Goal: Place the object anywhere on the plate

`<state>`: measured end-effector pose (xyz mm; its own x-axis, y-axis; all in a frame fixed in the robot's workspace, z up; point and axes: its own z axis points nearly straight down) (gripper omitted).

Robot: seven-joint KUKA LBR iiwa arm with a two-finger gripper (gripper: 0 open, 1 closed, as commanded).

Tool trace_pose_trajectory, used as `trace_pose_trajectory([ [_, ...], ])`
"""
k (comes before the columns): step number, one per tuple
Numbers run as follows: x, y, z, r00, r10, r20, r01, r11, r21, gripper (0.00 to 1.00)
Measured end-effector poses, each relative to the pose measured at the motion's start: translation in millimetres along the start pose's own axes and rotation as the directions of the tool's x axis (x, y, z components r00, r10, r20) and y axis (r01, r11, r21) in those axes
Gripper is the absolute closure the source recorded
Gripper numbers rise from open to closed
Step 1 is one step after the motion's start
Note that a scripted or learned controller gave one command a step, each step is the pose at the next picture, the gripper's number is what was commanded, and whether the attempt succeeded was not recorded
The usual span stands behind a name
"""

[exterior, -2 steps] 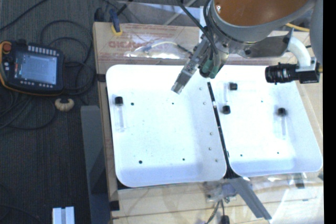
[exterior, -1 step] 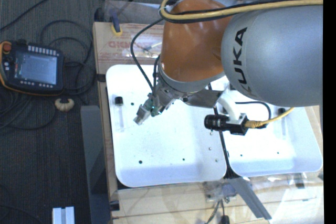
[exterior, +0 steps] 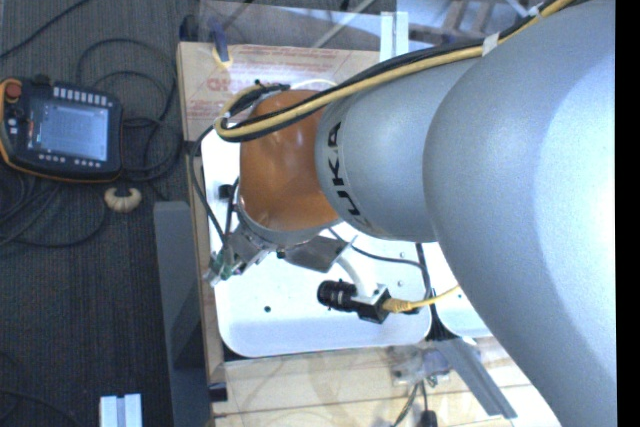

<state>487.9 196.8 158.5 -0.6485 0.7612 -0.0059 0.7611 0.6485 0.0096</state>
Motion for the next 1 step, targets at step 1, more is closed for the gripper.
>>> trace_pose_trajectory([
  [1, -43.2, 78.7, 4.8, 0.96, 0.281, 0.006, -0.281, 0.959, 0.035, 1.0],
])
